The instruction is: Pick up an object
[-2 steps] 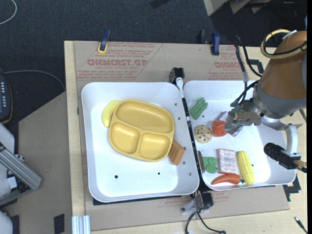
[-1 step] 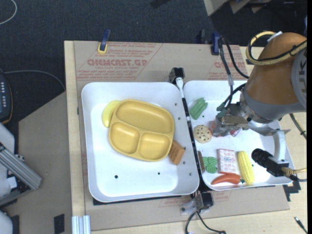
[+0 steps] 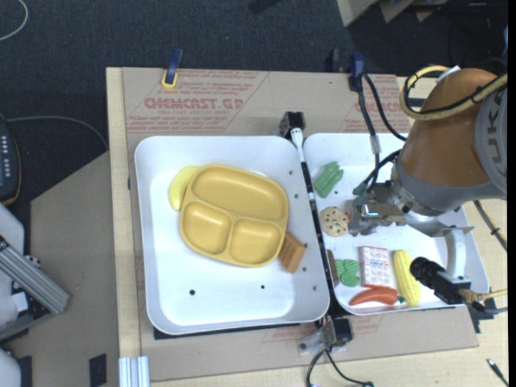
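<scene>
Cardboard-topped bench carries two white bins. Left bin point(image 3: 153, 216), centre frame: yellow divided tray point(image 3: 232, 214). Right bin point(image 3: 343, 145): green piece point(image 3: 327, 178), cookie point(image 3: 333, 221), corn cob point(image 3: 405, 275), red sausage point(image 3: 373, 297). Gripper point(image 3: 367, 214) hangs beside the cookie, centre right; finger spacing cannot be determined.

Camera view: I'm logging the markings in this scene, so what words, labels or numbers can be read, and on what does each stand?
"CHEMCAST GP", red print on the brown board under the bins; the smaller red line below it is too blurred to read.
Fainter red print on the same board beside the right bin: blurred, unreadable.
Red and white packet in the right bin: print too small to read.
Dark letters on the arm at the edge: cut off, unreadable.
</scene>
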You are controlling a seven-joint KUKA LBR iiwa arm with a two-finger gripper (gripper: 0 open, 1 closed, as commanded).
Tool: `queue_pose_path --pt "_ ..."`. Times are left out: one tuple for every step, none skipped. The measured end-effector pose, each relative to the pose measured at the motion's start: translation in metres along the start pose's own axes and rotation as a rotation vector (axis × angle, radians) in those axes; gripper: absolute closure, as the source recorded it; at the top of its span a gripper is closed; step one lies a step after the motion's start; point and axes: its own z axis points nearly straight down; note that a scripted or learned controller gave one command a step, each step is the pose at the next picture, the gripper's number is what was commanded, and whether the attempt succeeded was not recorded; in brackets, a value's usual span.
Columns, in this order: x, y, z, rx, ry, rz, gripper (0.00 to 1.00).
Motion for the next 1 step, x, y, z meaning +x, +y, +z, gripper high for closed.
queue_pose_path --pt "0.0005 0.0039 0.0052 0.000 0.000 0.001 1.00"
